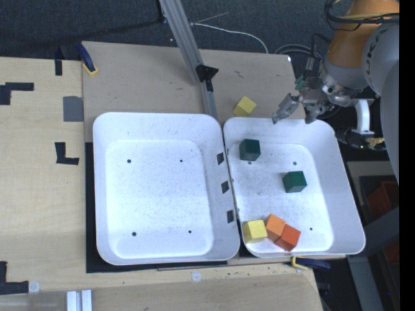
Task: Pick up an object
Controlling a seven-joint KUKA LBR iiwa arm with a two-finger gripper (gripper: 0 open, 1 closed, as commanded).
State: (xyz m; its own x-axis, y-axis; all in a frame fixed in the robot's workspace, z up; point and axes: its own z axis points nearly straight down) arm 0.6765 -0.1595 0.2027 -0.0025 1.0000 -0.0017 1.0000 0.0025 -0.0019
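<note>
In the right bin (324,141) lie two dark green cubes, one (249,149) near the back left and one (294,181) near the middle. At the bin's front sit a yellow cube (255,230), an orange cube (275,225) and a red-orange cube (288,237), close together. My gripper (297,109) hangs above the right bin's back rim, open, with nothing between its fingers. It is well behind and to the right of the nearer green cube.
The left bin (104,173) stands beside the right one. Another yellow cube (245,106) lies on the bench behind the bins. A slanted metal rail (188,44) runs down toward the gap between the bins. Cables lie at the back right.
</note>
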